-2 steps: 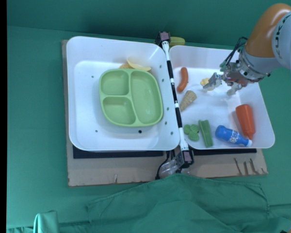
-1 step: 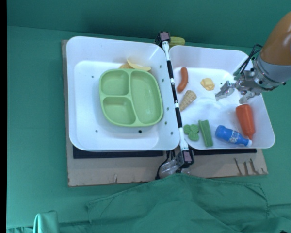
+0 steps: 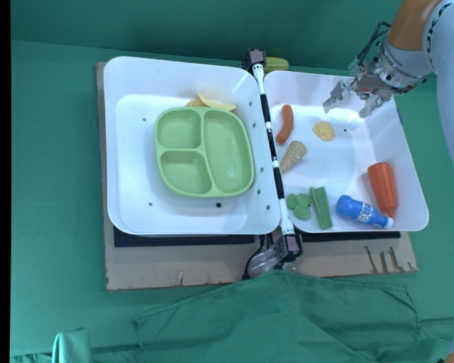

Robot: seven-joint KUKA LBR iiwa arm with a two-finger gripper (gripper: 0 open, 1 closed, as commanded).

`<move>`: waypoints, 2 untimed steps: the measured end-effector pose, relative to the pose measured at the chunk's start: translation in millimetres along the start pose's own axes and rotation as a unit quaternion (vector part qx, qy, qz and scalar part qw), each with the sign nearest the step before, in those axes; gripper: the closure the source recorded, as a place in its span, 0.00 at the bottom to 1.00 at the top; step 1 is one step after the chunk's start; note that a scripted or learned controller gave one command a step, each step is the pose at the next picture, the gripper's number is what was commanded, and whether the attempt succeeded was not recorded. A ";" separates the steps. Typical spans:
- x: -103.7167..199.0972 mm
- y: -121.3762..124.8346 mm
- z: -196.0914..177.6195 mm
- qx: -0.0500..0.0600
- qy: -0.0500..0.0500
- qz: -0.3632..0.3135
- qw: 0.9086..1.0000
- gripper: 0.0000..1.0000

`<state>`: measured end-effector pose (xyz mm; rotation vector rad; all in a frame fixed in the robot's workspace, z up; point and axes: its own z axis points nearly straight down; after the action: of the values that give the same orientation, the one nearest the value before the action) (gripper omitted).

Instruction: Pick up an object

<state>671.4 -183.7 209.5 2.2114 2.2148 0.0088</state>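
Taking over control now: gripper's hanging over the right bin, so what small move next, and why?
Probably shift the gripper toward the small yellow piece and lower. Its fingers are open with nothing between them, and that piece lies nearest, apart from the other items.

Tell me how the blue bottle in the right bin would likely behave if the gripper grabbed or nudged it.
The blue bottle lies on its side, so a nudge would probably roll it. Its rounded, smooth-looking body may slip between the fingers. It lies beside the orange bottle, which may get bumped.
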 end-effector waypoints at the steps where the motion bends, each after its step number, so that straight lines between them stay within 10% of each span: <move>1: 56.9 -17.1 -75.3 -0.001 0.002 -0.001 1.000 0.00; 2: 67.9 -21.6 -134.3 0.000 0.001 0.001 1.000 0.00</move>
<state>648.0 -115.2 343.2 2.2149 2.2128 0.0117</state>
